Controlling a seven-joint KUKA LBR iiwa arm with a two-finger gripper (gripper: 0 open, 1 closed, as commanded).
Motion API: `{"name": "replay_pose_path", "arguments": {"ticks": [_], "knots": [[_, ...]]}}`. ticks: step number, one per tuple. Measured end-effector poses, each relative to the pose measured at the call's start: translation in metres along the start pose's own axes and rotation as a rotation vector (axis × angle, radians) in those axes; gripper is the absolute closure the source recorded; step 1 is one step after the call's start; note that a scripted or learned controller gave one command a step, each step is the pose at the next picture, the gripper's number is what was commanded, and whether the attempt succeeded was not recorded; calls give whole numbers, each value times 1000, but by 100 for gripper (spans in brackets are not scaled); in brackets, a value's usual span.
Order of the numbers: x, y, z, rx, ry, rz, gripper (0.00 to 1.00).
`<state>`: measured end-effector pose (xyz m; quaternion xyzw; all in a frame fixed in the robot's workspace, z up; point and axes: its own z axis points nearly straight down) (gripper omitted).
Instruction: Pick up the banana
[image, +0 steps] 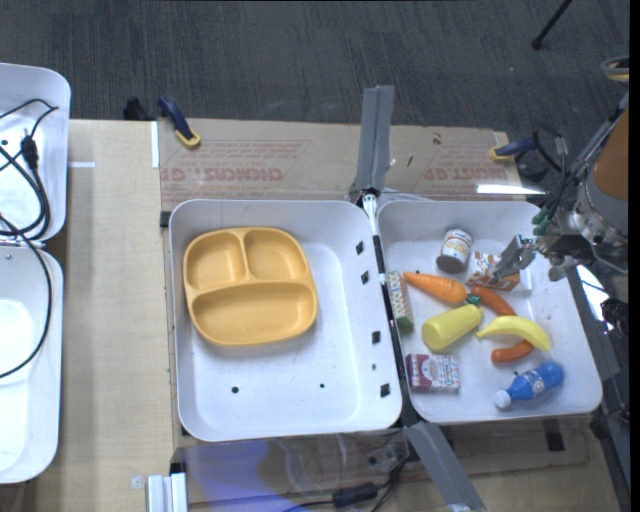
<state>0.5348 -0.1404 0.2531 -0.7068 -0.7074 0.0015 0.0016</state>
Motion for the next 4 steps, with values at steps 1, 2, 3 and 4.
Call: {"name": "replay_pose_path", "arguments": {"ticks": [1,2,3,4], "knots": [[-51,-24,96,-2,0,-269,0],[-75,-33,163,-1,11,-158,0],[-78,-34,154,-1,5,-154,100],[-21,3,41,-3,-1,-53,100]]}}
